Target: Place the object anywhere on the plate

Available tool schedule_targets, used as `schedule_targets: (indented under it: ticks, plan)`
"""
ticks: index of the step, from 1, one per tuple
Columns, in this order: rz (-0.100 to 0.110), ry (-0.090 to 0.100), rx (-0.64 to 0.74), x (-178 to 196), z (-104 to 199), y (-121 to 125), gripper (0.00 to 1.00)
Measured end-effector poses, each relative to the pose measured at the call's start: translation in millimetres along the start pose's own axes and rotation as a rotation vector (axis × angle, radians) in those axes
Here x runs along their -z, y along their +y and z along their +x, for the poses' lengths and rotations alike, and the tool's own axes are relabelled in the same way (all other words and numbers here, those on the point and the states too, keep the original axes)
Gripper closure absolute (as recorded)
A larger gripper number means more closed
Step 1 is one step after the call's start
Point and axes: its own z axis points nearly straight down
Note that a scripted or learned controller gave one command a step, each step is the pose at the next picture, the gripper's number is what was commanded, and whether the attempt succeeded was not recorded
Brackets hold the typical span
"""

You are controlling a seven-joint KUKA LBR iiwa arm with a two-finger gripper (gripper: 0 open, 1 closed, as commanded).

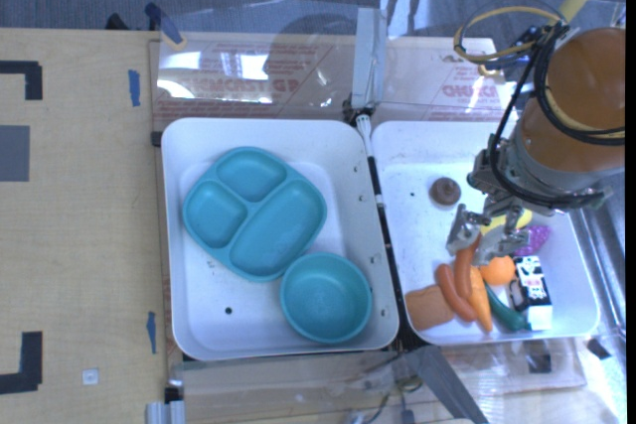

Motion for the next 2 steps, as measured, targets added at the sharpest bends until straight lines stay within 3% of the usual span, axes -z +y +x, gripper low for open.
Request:
schedule_targets:
  ticks: [1, 2]
  plan:
    - [0.001, -0.005, 0.121, 44.1, -156.0, 33.4, 1.00]
    - [0.000, -0.002, 0.113, 42.8, -152.2, 31.1, 0.00]
